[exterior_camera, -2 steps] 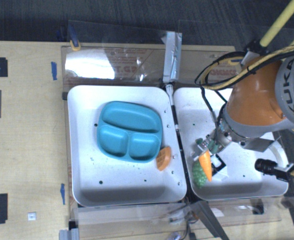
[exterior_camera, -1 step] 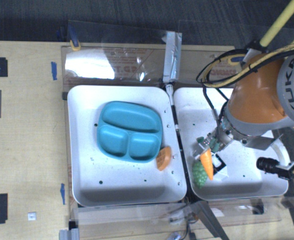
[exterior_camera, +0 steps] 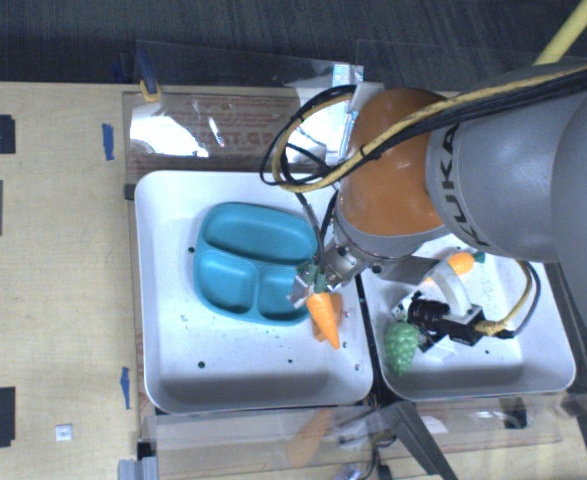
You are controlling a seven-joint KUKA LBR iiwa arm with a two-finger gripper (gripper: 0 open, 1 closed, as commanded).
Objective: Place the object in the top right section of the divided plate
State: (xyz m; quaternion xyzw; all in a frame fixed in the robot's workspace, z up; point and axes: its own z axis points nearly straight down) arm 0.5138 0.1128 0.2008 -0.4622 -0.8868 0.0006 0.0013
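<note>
Where the divided plate (exterior_camera: 253, 263) ends, the carrot (exterior_camera: 324, 317) lies.

A pale wooden table (exterior_camera: 53, 298) spreads to the left, marked with black tape corners (exterior_camera: 1, 133) and small blue tape strips (exterior_camera: 107, 141). At the far side lies dark carpeted floor (exterior_camera: 273, 8), with a glare-lit clear sheet (exterior_camera: 223, 123) near it.

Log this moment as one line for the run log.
end effector: at divided plate's right edge | carrot: just below it, beside plate, grasp unclear | placement: not done
</note>
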